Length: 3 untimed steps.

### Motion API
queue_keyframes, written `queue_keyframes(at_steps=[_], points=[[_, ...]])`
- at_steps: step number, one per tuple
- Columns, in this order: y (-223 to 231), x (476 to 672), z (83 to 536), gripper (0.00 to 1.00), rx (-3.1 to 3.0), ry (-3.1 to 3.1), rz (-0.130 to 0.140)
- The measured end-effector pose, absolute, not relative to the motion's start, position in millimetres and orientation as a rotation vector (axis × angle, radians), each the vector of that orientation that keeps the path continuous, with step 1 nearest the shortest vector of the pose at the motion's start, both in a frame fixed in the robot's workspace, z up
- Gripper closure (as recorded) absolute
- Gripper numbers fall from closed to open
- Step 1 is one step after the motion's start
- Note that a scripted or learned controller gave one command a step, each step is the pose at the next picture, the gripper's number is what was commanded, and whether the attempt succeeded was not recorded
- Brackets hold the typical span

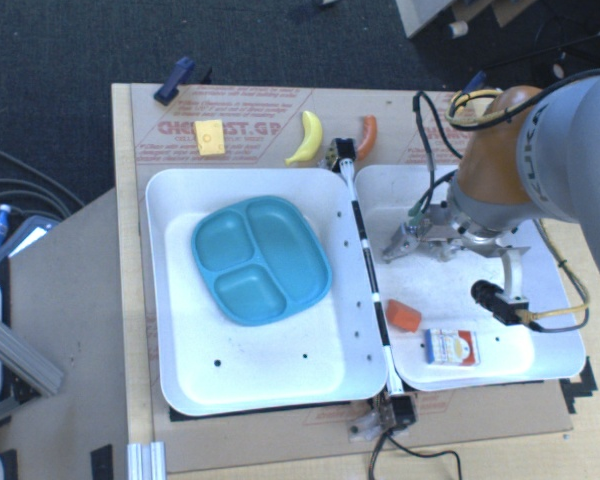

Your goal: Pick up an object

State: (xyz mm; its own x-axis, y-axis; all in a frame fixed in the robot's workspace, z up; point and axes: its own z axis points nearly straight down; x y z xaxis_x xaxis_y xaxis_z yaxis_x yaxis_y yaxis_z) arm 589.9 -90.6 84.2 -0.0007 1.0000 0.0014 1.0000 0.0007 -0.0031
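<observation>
My gripper (pixel 408 240) hangs low over the left middle of the right bin (pixel 550 363), under the grey arm with its orange band (pixel 495 158). I see nothing held in it. An orange chunk (pixel 403 315) lies in the right bin near the divider, a little in front of the gripper. A small white and red packet (pixel 450 347) lies just to the right of the chunk, by the bin's front rim. A blue divided plate (pixel 260 258) rests in the left bin (pixel 180 368).
Beyond the bins on the cardboard lie a yellow banana (pixel 305 138), an orange carrot-like piece (pixel 366 136) and a yellow square block (pixel 209 139). A blue object (pixel 173 80) sits at the bench's far edge. A black cable plug (pixel 495 301) hangs over the right bin.
</observation>
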Motion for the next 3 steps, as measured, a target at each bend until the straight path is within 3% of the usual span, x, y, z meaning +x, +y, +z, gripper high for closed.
queue_keyframes(at_steps=[1,2,3], points=[[-90.8,590.5,94.5,1.0,-2.22,-2.22,0.0],[-90.8,590.4,94.4,0.0,-2.22,-2.22,0.0],[-90.5,590.8,104.4,1.0,-2.22,-2.221,-0.001]])
